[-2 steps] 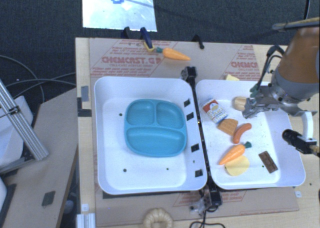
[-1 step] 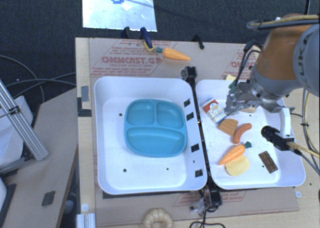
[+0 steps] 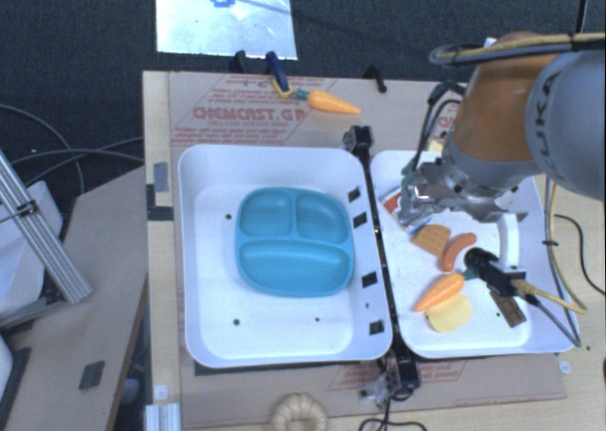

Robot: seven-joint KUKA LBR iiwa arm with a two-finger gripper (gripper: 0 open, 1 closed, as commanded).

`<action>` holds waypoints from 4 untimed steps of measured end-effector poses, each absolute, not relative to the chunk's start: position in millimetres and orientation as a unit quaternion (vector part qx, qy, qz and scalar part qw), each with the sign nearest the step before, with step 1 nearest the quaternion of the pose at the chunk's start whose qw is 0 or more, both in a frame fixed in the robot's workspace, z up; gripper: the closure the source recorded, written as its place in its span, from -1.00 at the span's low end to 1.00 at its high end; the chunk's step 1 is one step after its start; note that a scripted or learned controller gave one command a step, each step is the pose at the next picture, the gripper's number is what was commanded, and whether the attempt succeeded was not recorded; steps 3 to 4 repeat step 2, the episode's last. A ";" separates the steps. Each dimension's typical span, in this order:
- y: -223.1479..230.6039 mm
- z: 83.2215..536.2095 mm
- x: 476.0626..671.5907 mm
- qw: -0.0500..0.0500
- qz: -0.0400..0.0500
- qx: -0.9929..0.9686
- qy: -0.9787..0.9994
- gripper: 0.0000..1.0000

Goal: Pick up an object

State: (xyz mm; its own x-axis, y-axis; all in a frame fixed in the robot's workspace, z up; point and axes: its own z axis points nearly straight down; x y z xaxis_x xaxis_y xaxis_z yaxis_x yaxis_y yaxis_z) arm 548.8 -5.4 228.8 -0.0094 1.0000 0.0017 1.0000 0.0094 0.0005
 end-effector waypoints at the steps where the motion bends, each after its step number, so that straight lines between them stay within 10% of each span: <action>1: 42.4 214.7 549.8 0.001 0.000 -0.704 -0.710 1.00; 4: 44.3 235.1 548.0 -0.001 -0.001 -0.705 -0.709 1.00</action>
